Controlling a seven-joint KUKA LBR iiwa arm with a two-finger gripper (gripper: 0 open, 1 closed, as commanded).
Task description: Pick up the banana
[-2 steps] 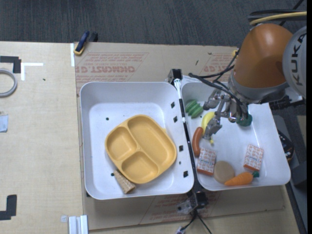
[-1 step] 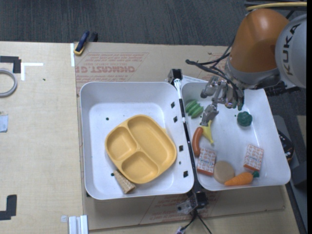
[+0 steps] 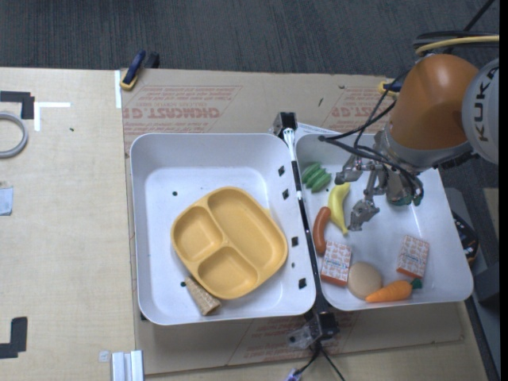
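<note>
The banana [image 3: 340, 205] lies in the right bin [image 3: 444, 284], toward its left wall, running near-to-far between the green vegetable [image 3: 316, 178] at its far end and the red sausage [image 3: 321, 229] at its near left. It rests on the bin floor and has not been lifted.

The gripper [image 3: 367, 206] hangs over the same bin, just right of the banana. Its fingers point downward and stand apart, with nothing between them; the banana sits beside them, not inside the gap. Whether a fingertip touches the fruit cannot be determined from this angle.

Assessment: the approach is largely complete, but the grasp is not yet made. Remaining work is to bring the fingers astride the banana, close on it, and raise it clear of the bin.

The sausage and green vegetable crowd the banana and may obstruct finger placement. The left bin [image 3: 151, 236] holds a yellow divided plate [image 3: 230, 243], uninvolved.
</note>
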